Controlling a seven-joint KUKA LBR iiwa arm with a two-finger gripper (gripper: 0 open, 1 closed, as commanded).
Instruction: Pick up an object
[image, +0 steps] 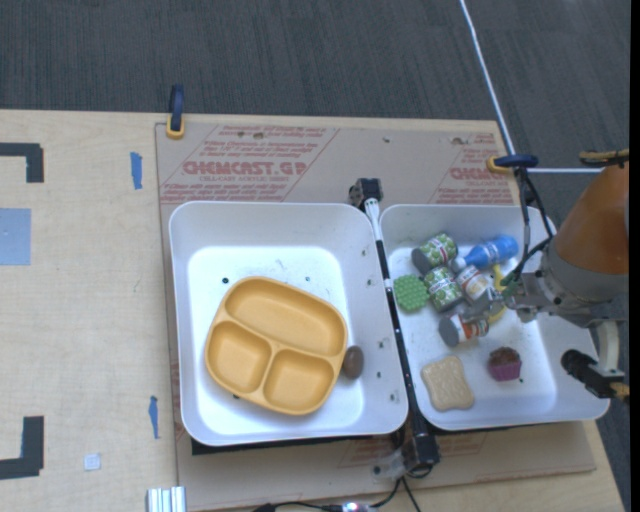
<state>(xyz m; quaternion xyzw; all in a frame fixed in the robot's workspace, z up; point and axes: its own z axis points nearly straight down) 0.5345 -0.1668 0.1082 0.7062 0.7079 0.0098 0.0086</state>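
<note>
Camera view, as I logged it. Left bin (190, 250): yellow divided plate (275, 343); small brown lump (353, 362) touching its right edge. Right bin (420, 220): green textured disc (409, 292), two green cans (438, 250), blue bottle (489, 251), slice of toast (447, 384), purple cupcake (504, 363). Gripper (512, 296) sat over the clutter beside the bottle; I could not tell how it stood.

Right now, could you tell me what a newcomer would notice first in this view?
The yellow three-compartment tray dominates the left bin, with a small brown object beside it. The right bin holds a cluster of small items, plus a toast slice, with the arm over its right edge.
</note>
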